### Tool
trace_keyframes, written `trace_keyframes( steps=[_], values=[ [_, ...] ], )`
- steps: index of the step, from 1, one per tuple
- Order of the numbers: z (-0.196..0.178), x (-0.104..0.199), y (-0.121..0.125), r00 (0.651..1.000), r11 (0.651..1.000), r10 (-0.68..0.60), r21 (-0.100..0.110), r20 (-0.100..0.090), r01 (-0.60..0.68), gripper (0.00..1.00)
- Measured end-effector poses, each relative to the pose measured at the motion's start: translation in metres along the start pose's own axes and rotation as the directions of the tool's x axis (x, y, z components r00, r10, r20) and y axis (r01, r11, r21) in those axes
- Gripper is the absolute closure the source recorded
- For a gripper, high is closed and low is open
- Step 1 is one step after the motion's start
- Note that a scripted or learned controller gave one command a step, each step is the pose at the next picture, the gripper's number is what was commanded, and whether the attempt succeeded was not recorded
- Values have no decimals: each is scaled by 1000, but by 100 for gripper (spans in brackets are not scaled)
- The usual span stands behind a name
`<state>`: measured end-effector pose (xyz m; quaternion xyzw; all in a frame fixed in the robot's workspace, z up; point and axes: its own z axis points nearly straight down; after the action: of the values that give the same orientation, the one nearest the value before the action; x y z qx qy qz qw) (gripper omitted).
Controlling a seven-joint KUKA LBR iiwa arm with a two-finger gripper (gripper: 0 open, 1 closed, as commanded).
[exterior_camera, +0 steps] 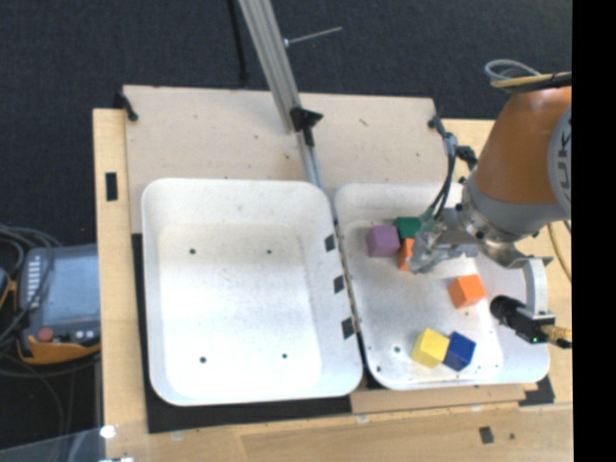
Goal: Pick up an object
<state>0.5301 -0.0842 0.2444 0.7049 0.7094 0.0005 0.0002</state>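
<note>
The right bin (385, 354) holds a purple block (382, 240), a green block (408, 226), an orange block (468, 291), a yellow block (431, 347) and a blue block (460, 350). My gripper (416, 258) hangs low in the bin, just right of the purple block and below the green one. A small orange piece (407, 250) shows at its tip, but the arm's body hides much of the fingers. The yellow and blue blocks touch each other near the bin's front edge.
The left bin (241, 292) lies beside the right one. A slanted metal post (274, 56) rises from the bench's back. A monitor (63, 292) and cables sit off the bench's left side.
</note>
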Motion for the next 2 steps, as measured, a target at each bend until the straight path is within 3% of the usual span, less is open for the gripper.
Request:
trace_keyframes(
  steps=[2],
  values=[
    [1,104,-5,1000,1000,-2,-2,-1,2,100]
  ],
)
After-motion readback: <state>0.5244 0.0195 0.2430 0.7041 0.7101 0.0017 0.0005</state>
